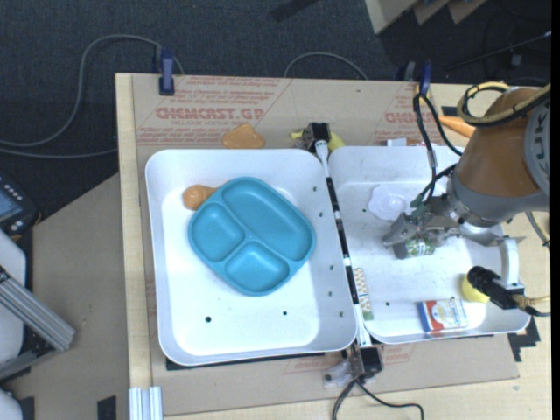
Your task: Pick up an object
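Firstly, on the counter (133,234) we note the left bin (166,261), which carries a blue divided plate (252,233) lying flat near its middle. An orange piece (196,196) touches the plate's upper left edge and is partly hidden by it. We judge both poor candidates: the plate is broad and flat, and the piece is wedged against the plate. Moving right, the right bin (385,322) holds a clear wrapper (385,204) near its upper middle. Just below that wrapper lies a small grey-green object (420,248), and near the lower wall there is a printed packet (442,314), well apart from the other two. The gripper (409,234) is low in this bin, directly at the grey-green object, so we take that item as the task's thing. The contact is blurred, so we cannot tell how far the gripper is open or whether it has hold of anything. The arm (499,160) enters from the right, its orange band above the wrist, and bends downward and leftward so that the tool meets the bin floor at a slant.
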